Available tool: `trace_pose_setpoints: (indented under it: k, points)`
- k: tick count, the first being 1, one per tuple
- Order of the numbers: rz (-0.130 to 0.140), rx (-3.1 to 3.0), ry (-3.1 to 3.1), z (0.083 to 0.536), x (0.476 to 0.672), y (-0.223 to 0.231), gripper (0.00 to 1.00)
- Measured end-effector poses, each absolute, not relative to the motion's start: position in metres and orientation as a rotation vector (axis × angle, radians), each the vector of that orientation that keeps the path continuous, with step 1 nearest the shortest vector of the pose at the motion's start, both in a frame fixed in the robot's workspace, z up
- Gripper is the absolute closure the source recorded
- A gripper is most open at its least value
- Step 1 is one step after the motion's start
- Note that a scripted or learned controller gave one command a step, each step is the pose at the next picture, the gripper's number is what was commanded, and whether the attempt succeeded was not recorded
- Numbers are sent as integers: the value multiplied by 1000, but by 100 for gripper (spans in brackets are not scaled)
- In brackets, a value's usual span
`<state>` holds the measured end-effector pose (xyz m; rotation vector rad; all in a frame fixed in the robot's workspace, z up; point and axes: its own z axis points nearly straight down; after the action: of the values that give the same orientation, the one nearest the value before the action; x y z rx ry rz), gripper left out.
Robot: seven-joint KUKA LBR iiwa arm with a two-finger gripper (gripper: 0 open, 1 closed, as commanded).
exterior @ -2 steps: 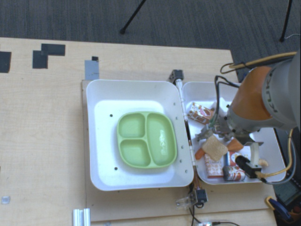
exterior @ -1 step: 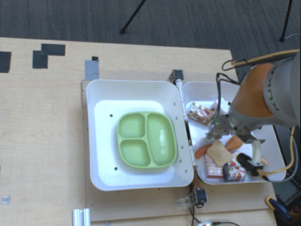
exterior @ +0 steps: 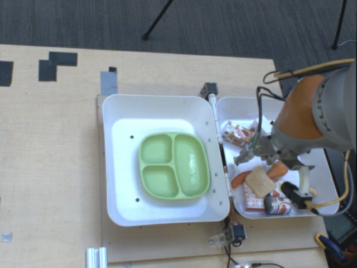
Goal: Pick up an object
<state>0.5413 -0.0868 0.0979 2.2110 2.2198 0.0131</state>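
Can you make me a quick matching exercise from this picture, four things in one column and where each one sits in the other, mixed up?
Things:
1. green divided plate
2. slice of bread
3. red and white snack packet
4. dark bottle with red label

Places:
A. near front edge of the right bin
B. back of the right bin, left of the arm
C. middle of the left bin
D. right bin, on a flat red and white package

Pairs: 1-C, 2-D, 3-B, 4-A

Glossy green plastic divided plate, smooth white plastic bins, matt pale wood bench
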Motion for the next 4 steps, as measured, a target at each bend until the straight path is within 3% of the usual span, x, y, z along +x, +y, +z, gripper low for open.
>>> trace_pose_setpoints:
  k: [1, 2, 3, 4]
  points:
    - [6, 2215, 2218, 87, 496, -134, 0]
    - [14, 2210, 2214, 98, 499, -133, 100]
    - [13, 2210, 2215, 98, 499, -133, 0]
    - [5, 2213, 2225, 85, 613, -146, 0]
